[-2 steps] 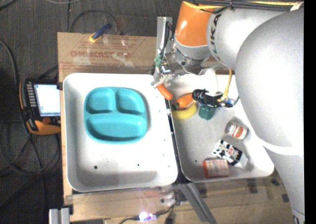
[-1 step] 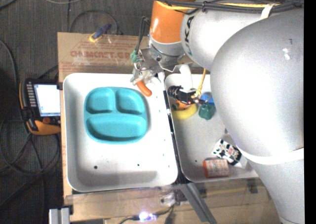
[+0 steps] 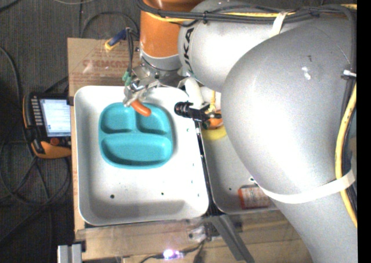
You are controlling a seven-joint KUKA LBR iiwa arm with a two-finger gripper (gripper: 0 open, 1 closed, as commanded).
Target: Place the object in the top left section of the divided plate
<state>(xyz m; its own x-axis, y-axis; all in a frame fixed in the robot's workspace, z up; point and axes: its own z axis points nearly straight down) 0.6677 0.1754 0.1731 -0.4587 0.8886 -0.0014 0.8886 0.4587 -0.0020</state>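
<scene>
Glossy smooth teal plastic divided plate (image 3: 137, 140), matt white plastic bin (image 3: 93, 186), glossy grey arm casing (image 3: 278, 99)

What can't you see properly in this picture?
- Right bin: mostly covered by the big grey arm.
- Yellow thing and orange-labelled thing there: partly hidden by the arm, too little to name.
- Orange object at the gripper, over the blue plate: too small to identify.

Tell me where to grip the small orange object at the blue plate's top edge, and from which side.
Grip the small orange elongated object across its narrow middle, coming straight down from above. It lies flat and slanted on the blue divided plastic plate, near the upper rim by the divider, so its long sides are probably the easiest to reach. The gripper hangs right above it.
</scene>
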